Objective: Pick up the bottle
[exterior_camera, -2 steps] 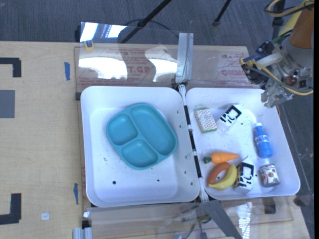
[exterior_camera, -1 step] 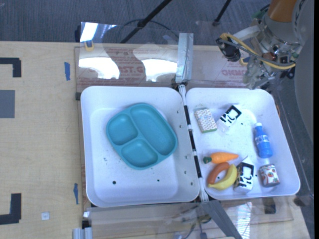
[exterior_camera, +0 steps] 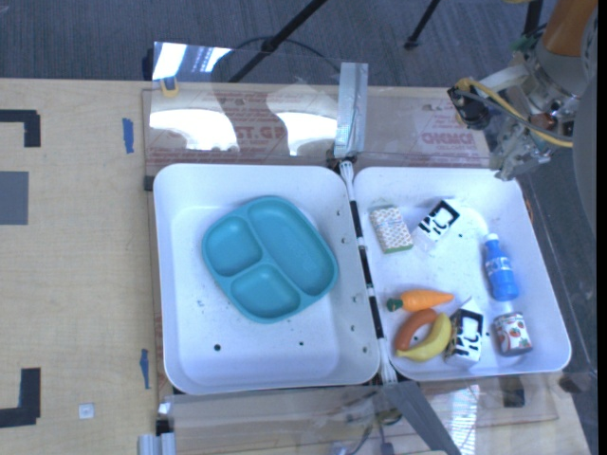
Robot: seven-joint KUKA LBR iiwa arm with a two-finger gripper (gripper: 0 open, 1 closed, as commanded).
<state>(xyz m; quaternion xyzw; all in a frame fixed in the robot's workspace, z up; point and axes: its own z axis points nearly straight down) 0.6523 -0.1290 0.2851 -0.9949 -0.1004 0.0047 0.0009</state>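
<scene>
Blue bottle (exterior_camera: 500, 268) near bin's (exterior_camera: 547, 282) right wall

Teal divided plate (exterior_camera: 269, 257), carrot (exterior_camera: 426, 300), banana (exterior_camera: 429, 341), can (exterior_camera: 511, 334)

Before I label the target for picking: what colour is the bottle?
Blue with a white cap, clear in the camera view: bottle lying in the right bin.

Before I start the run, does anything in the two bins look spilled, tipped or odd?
Nothing looks spilled or broken. The blue bottle lies on its side in the right bin, not upright. The teal divided plate sits askew in the left bin.
</scene>
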